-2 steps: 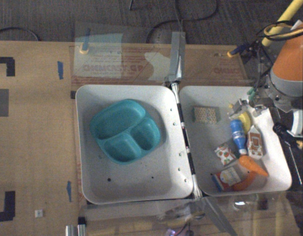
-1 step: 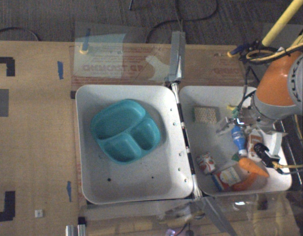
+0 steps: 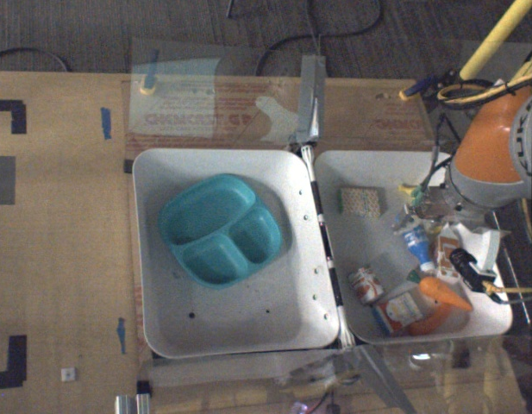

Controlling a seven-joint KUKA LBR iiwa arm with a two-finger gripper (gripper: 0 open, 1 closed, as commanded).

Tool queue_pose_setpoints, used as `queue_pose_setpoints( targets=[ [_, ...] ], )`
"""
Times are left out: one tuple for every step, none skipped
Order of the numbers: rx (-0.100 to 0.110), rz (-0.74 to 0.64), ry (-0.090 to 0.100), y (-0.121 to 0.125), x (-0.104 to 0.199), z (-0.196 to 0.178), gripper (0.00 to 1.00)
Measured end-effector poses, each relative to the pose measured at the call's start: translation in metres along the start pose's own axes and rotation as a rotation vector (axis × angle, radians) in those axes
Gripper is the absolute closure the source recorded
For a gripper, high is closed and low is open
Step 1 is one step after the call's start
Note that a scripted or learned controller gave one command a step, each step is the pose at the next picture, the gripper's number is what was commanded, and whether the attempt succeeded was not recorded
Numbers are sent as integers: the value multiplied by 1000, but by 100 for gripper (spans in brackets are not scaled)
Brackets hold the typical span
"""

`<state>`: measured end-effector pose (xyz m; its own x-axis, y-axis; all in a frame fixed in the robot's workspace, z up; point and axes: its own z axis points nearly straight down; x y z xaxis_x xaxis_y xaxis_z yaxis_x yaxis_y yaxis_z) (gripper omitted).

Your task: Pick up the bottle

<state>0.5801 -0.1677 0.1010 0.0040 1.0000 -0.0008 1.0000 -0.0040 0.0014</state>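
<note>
The bottle [image 3: 416,245], a small clear one with a blue label, was found lying on its side in the right bin [image 3: 369,166], in that bin's right half. It was crowded by clutter. An orange carrot-shaped toy [image 3: 445,295] lay just beside its near end, and a small box [image 3: 400,309] and a short can [image 3: 365,285] were set nearer the front wall. A speckled sponge [image 3: 362,200] lay apart toward the back. From such a position a failed pick was judged likely. A round, smooth body lying flat could be rolled aside or squeezed out if it were closed on off-centre. The toy could be caught along with it, or instead of it, if the descent were made too far toward the front. The thin clear wall might also be dented by a hard squeeze. The gripper [image 3: 428,207] was seen low over the bin, just behind the bottle, beneath the arm [image 3: 494,145] (whose orange wrist covered much of it). Whether it was spread or closed could not be told, nothing was seen to be held in it, and contact with the bottle could not be confirmed. In the left bin [image 3: 248,317], well apart, a teal divided plate [image 3: 221,229] was seen.
</note>
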Motion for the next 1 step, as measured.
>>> queue_pose_setpoints(
  targets=[
    [3,204,-1,-7,31,-142,100]
  ],
)
